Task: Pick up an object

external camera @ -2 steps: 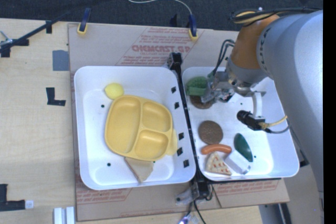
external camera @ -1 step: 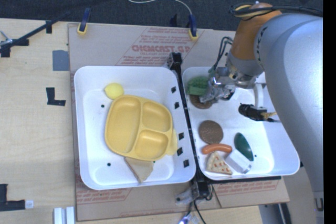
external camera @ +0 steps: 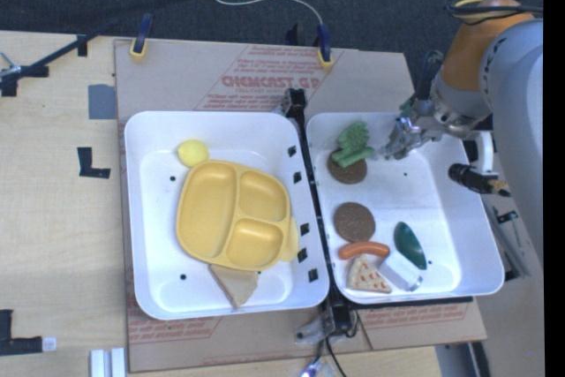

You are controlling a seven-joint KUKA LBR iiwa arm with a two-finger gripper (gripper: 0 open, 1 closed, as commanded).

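Note:
My gripper [external camera: 399, 142] hangs over the back of the right bin [external camera: 446, 190], just right of a green broccoli piece [external camera: 352, 142] that rests on a brown disc [external camera: 348, 169]. Nothing shows between the fingers. Nearer the front of that bin lie a brown patty [external camera: 354, 221], a sausage [external camera: 364, 250], a pizza slice [external camera: 368, 278] and a dark green and white object [external camera: 409, 248].
The left bin [external camera: 146, 190] holds a yellow divided plate [external camera: 234, 214], a small yellow lump [external camera: 192, 153] behind it and a tan wedge [external camera: 235, 283] under its front edge. Black clips line the wall between the bins. The arm's orange band [external camera: 481, 44] sits at the right.

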